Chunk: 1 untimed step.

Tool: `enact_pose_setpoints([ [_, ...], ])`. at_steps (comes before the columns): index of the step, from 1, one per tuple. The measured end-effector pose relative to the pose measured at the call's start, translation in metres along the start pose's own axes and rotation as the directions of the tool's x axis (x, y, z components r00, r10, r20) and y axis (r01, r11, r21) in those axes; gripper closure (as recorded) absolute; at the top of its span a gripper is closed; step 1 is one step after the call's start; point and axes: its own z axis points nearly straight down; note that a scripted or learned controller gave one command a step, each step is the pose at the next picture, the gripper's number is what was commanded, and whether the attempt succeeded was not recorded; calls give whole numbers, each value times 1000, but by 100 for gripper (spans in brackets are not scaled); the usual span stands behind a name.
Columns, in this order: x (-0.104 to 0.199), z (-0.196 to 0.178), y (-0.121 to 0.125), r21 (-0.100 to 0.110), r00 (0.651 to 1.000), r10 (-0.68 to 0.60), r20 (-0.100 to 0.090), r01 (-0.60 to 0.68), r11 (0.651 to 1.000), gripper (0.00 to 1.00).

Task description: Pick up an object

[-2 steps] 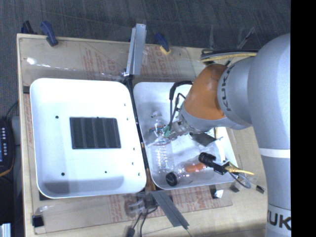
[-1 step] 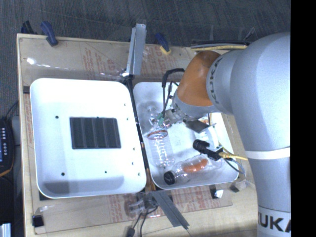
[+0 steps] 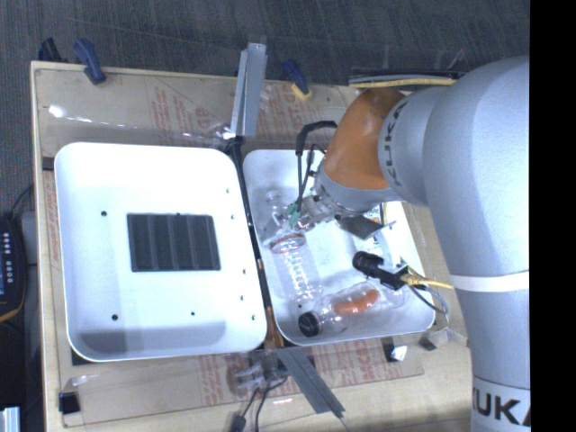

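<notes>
Clear plastic bottles [image 3: 299,273] lie in the right-hand bin [image 3: 262,176], so the end effector [image 3: 292,216] hangs low over them at frame centre; apart or clamped, I cannot tell.

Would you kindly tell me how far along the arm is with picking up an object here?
Done: the gripper is down in the right bin, at the top end of a clear ribbed bottle. In hand: nothing visibly lifted; that bottle and the black-capped bottle lie on the bin floor. Left: a secure grasp and the lift.
</notes>
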Motion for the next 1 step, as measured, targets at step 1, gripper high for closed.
enact_pose_setpoints([
  [1, 18, -87, 56, 4, 999, -47, -9, 47, 999, 100],
])
